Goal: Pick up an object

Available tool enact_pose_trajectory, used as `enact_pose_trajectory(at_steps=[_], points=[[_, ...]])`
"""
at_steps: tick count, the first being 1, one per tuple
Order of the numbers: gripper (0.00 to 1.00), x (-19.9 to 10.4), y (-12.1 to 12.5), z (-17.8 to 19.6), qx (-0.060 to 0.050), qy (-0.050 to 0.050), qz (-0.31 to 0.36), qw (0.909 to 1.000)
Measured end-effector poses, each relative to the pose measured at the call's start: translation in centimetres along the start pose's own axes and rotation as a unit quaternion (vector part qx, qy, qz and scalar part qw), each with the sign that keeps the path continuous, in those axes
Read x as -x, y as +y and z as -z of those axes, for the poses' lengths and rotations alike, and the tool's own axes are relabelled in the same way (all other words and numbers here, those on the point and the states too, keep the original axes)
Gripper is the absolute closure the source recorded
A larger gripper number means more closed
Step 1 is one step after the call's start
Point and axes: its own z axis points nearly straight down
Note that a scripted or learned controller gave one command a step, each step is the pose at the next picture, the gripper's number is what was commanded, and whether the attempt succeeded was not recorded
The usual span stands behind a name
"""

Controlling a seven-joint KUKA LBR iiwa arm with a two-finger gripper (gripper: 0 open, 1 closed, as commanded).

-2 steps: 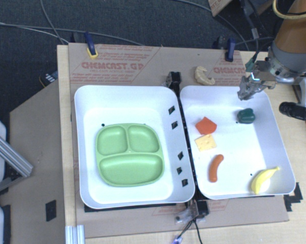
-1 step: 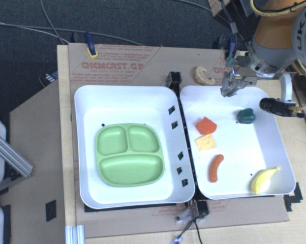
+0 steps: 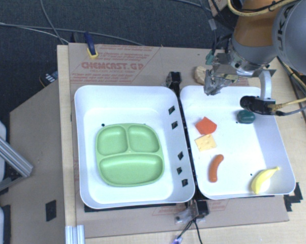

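Observation:
The right bin point(image 3: 254, 151) holds an orange-red block point(image 3: 206, 125), a yellow cheese-like square point(image 3: 205, 143), an orange-red sausage point(image 3: 215, 168), a yellow banana point(image 3: 263, 180) and a dark teal lump point(image 3: 246, 117). My gripper point(image 3: 214, 87) hangs over the bin's far left corner, pointing down, well above and behind the red block. Nothing shows between its fingertips, which look close together.
The left bin point(image 3: 87, 136) carries a green divided plate point(image 3: 129, 154). Black clips point(image 3: 179, 154) line the seam between the bins. A tan lump point(image 3: 200, 75) lies behind the right bin. Cables and a black fitting point(image 3: 257, 103) run at the right.

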Motion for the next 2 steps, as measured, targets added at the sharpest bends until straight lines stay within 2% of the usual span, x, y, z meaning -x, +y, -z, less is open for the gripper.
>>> enact_pose_trajectory(at_steps=[1,2], points=[[1.00,-5.7,-0.4,-1.7,-0.003,0.000,0.000,1.0000],[1.00,-12.0,0.7,-2.2,0.000,0.000,0.000,1.0000]])
